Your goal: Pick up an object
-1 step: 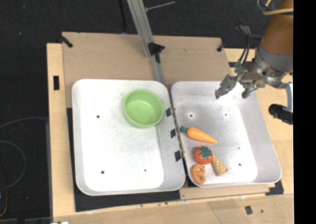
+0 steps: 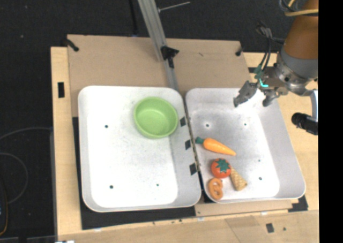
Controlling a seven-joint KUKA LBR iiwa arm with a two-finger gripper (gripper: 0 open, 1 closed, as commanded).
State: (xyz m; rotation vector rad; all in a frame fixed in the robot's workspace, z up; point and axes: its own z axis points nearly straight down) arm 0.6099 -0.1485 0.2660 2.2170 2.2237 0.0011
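Observation:
My gripper hangs over the far right corner of the right bin, open, with nothing between its fingers. An orange carrot lies near the bin's left side, well below and left of the gripper. A red tomato sits in front of the carrot. Beside the tomato lies a tan bread-like piece, and an orange pretzel-like piece rests at the bin's front left corner. A green bowl stands upright in the left bin near its far right corner.
A grey metal pole slants down from the top to the divide between the bins. Both bins sit on a tan board over a wooden bench. The arm's grey and orange body stands at the right.

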